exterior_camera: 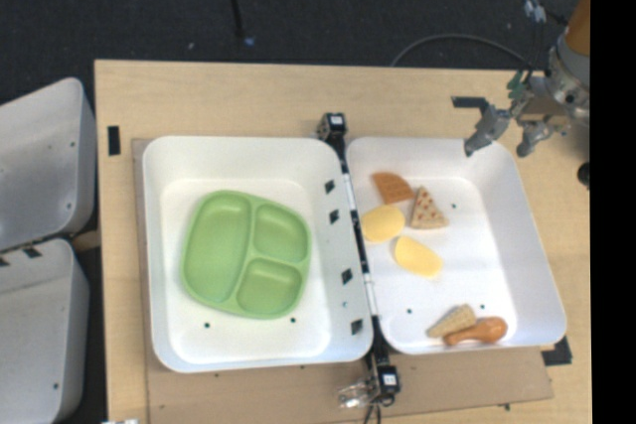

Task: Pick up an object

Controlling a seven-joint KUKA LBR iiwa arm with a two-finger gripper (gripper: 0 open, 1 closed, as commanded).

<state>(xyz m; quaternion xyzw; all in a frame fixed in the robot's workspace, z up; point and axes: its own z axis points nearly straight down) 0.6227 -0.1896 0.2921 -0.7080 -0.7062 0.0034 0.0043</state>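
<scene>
The right bin (517, 213) holds several food pieces: a brown toast slice (393, 187), a pizza-like wedge (427, 210), two yellow rounded pieces (383, 223) (418, 257), a tan wedge (451, 322) and an orange sausage-like piece (479, 332). My gripper (502, 140) hovers above the far right corner of that bin, its two fingers spread apart with nothing between them. It is well clear of all the food pieces.
A green three-compartment plate (246, 253) lies in the left bin (159, 213). A black cable (437, 43) loops over the bench behind the right bin. White chair-like shapes (40, 164) stand off the bench's left side.
</scene>
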